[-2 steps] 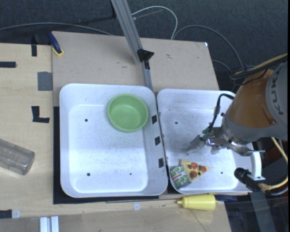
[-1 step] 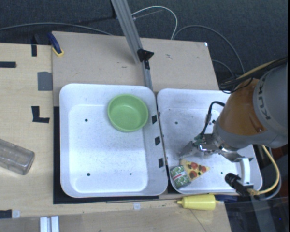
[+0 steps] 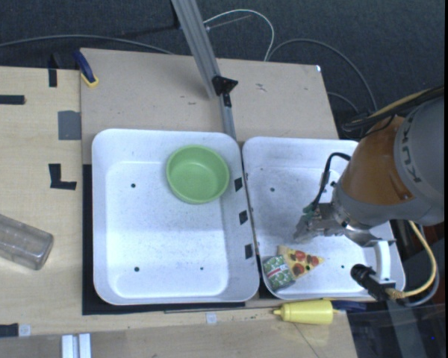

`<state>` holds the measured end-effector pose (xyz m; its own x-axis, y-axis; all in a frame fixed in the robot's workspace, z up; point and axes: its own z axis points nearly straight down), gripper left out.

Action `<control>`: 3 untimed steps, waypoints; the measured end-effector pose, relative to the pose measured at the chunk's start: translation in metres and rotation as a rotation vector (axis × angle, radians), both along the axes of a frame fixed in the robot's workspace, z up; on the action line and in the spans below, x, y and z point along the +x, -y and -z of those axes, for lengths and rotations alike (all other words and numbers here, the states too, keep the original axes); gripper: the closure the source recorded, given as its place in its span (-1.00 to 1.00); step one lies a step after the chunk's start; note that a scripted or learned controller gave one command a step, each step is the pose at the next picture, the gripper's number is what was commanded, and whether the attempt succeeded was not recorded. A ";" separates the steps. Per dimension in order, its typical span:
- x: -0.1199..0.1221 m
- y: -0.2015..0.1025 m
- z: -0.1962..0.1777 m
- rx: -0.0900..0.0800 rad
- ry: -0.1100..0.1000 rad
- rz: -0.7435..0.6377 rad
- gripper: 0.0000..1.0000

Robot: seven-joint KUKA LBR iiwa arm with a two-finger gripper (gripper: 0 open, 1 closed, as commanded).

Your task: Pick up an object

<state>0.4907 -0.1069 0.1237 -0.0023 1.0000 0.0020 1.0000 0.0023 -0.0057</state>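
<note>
Green bowl (image 3: 198,174) in the left bin (image 3: 116,222), well left of the fingers. Green can (image 3: 278,271) and pizza slice (image 3: 302,260) lie just below the gripper (image 3: 309,225) in the right bin (image 3: 284,162). Can't tell if the fingers are apart. Judgement: centre over the pizza slice, drop straight, clear the can.

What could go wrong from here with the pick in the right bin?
The claw sits above the pizza slice, off its middle, so a straight drop may only clip its edge. The slice touches the green can near the bin's front wall, so closing could nudge both and pin them against it.
</note>
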 end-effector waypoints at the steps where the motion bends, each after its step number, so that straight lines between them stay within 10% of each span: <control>1: 0.001 0.004 -0.062 -0.003 0.010 0.001 1.00; 3: 0.006 0.002 -0.140 -0.002 0.006 0.001 1.00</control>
<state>0.4964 -0.1093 0.2639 -0.0014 1.0000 -0.0002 1.0000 0.0014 0.0004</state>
